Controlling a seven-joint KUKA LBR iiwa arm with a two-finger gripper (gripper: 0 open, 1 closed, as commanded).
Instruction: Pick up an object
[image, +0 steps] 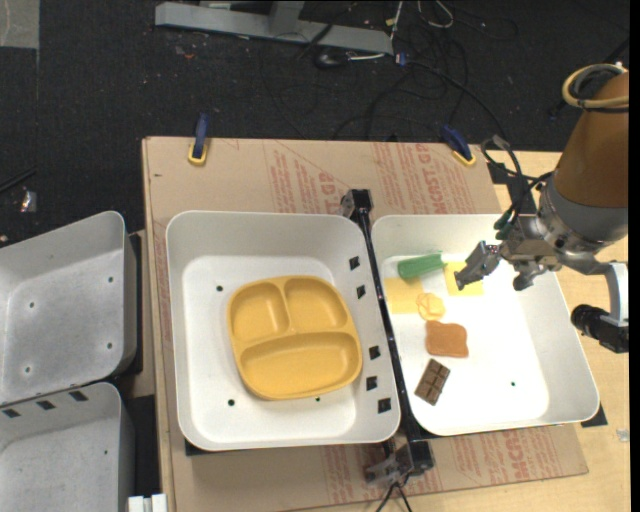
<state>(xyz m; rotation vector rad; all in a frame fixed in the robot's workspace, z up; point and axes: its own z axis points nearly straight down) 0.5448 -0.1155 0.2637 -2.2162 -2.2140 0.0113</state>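
Note:
My gripper (500, 272) hangs over the upper middle of the right bin (560, 395). Its two dark fingers stand apart, open, with nothing between them. The left finger (475, 265) is just above a small bright yellow piece (470, 288). To the left of it lie a green piece (420, 265), a pale yellow flat square (400, 298) and a small round yellow piece (430, 305). Further toward the front sit an orange piece (447, 340) and a brown chocolate-like bar (433, 381).
The left bin (200, 400) holds a yellow divided plate (295, 335). A black divider (378, 310) runs between the bins. Grey trays (60, 300) lie off the bench at the left. The right half of the right bin is bare white floor.

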